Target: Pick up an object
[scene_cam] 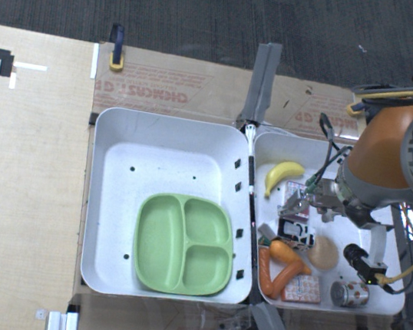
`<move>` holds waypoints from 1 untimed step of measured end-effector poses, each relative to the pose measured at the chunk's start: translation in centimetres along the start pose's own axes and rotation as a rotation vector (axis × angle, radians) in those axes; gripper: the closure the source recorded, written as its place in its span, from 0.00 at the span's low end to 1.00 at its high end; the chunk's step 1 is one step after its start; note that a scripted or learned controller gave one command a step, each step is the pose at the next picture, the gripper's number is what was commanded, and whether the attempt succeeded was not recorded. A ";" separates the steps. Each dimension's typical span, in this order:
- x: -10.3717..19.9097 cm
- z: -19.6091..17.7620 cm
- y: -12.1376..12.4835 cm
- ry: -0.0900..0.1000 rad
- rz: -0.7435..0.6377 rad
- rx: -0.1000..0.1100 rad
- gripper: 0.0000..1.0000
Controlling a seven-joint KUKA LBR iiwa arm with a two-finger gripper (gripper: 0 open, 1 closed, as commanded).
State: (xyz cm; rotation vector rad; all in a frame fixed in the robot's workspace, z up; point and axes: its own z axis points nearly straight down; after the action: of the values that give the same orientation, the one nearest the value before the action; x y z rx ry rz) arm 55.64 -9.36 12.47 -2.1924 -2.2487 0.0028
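Observation:
My gripper (297,213) hangs low over the middle of the right bin (389,310), reaching in from the right. Just behind it lies a yellow banana (282,174). Right under it sits a small black-and-white item (295,233), partly hidden by the gripper. In front of that lie an orange carrot (286,254) and a red-orange sausage (272,278). A tan round thing (324,253) rests to the right, with a pink patterned box (302,289) and a silver can (348,293) near the front wall. I see nothing clearly held.
The left bin (110,184) holds a green divided plate (184,245) in its front right part. A grey divider post (262,84) rises between the bins at the back. A blue and yellow clamp (117,49) sits on the bench's far edge.

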 end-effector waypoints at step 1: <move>-2.7 3.4 4.8 -0.001 0.072 0.000 0.00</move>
State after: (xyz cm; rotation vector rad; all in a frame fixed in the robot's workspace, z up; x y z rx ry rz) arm 60.52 -11.90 9.09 -2.2717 -2.1691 0.0036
